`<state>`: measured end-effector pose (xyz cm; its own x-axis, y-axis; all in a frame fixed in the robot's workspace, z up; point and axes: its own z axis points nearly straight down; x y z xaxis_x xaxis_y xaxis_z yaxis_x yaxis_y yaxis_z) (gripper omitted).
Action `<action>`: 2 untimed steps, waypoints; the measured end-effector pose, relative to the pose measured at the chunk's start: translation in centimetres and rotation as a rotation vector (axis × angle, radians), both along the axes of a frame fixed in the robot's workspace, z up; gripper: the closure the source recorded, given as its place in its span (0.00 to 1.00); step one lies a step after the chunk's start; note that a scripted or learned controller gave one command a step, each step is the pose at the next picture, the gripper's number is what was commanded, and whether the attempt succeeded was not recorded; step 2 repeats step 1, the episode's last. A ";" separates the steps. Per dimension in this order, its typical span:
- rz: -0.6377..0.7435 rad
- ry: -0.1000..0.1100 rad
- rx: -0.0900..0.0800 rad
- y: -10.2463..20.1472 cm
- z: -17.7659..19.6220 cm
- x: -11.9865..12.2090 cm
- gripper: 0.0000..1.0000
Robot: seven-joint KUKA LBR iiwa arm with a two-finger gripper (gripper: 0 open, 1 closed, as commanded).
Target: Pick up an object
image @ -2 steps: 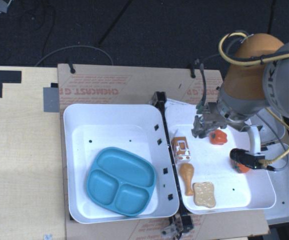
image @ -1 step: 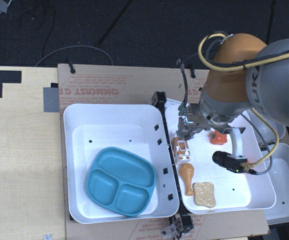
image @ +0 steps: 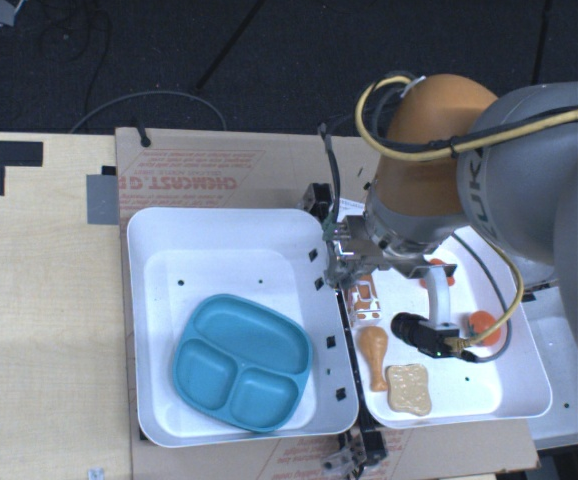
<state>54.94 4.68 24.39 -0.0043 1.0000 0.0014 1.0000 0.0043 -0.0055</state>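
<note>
Closest to the camera, a tan toast [image: 409, 388] lies flat at the near wall of the right bin [image: 529, 408]. Just beyond it and a little to the left lies a drumstick [image: 373, 353], its thin end pointing towards the toast. Across the divide, a blue plate [image: 241, 363] with three wells sits in the near half of the left bin [image: 169, 238], well apart from anything I might take. Further back in the right bin there is a small orange-and-white packet [image: 366, 300], close to the wall the bins share, and off to the right a round orange piece [image: 481, 323] that I cannot make out clearly. My claw [image: 352, 266] hangs low over that shared wall, just above the packet's far end. My own wrist hides it, so I cannot tell whether it is wide or narrow, and I see nothing held in it. I judge this to be the reach, with no grasp made yet and the packet the likeliest thing to take. The next move calls for care, since the packet lies so close to the wall that my claw could strike the rim. I would shift slightly into the right bin, centre over the packet, then come straight down.
</note>
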 end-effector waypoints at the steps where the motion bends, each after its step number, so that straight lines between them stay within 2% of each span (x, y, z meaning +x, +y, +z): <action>1: 0.001 0.000 0.000 5.4 -1.4 0.4 1.00; 2: 0.001 0.000 0.000 5.4 -1.4 0.4 1.00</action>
